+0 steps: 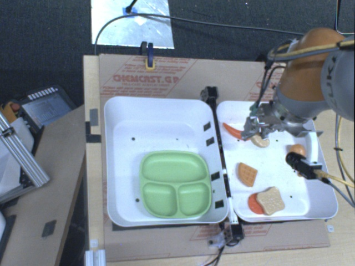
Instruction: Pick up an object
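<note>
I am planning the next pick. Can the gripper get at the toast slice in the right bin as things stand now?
Probably yes. The toast slice lies face up near the front of the right bin, partly on a red slice, with nothing over it. The gripper hangs further back in the same bin.

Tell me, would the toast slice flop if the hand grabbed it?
Probably not. The toast slice looks thick and keeps its crisp shape, so likely stiff toy food. It leans on a red round piece, so a push might slide it off.

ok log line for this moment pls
claw low in right bin | over beige piece, beside red strip | grasp unclear | waffle, toast untouched | green tray in left bin
</note>
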Available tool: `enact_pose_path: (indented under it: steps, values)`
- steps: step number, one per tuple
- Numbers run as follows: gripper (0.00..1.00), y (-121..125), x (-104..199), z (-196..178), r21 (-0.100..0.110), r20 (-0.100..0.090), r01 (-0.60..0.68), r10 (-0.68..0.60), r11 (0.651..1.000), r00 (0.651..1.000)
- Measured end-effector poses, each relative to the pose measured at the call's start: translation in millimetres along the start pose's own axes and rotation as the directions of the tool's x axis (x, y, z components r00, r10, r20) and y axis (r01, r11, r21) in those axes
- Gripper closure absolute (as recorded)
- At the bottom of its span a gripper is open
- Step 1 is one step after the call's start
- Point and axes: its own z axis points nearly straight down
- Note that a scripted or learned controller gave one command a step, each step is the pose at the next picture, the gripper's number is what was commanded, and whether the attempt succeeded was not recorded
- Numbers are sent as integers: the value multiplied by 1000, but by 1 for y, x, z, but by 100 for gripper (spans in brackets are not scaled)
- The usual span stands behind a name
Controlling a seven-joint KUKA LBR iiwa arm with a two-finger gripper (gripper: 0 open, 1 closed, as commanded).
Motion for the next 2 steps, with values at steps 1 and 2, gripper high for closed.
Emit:
enact_pose_path:
  steps: [1,2]
  values:
    - [100,-11,57,6,2,-1,1,-1,1000,1000]
    - [100,-11,105,-4,0,-1,2,-2,1000,1000]
